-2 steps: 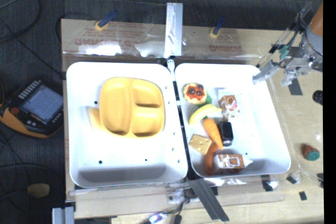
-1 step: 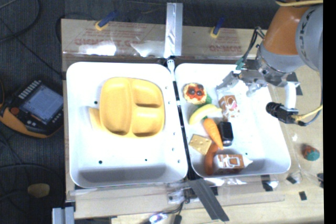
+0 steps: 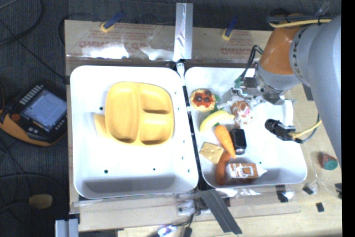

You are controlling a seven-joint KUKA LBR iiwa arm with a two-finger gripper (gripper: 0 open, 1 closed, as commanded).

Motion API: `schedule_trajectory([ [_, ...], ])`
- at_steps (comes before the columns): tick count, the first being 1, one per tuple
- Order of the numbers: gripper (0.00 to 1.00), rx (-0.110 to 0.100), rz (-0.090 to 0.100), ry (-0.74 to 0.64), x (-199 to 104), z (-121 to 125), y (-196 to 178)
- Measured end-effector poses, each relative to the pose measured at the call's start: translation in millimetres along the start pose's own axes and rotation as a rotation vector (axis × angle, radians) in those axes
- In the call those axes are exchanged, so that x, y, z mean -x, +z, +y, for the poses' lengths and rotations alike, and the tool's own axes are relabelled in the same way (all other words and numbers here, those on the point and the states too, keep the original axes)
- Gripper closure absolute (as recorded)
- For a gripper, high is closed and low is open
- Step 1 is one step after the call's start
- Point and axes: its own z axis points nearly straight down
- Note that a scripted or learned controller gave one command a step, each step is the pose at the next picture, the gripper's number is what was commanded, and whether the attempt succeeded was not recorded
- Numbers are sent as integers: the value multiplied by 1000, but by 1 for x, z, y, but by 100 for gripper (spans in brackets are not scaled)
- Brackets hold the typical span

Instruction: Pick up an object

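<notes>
Small red-and-white speckled toy lay in the right white bin, directly under the end effector, grip state impossible to tell, yellow banana and orange carrot just left, yellow divided tray in the left bin.

The grey arm comes in from the right edge, its broad link sloping toward the upper middle. An orange band wraps it just above the wrist. Below the band the wrist bends downward and ends in the hand, which points down and to the left, low over the right bin.
</notes>
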Motion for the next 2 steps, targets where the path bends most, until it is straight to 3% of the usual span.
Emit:
schedule_trajectory([
  [1,100,-2,2,-1,-1,0,-8],
  [2,100,-1,0,90,-57,50,-79],
])
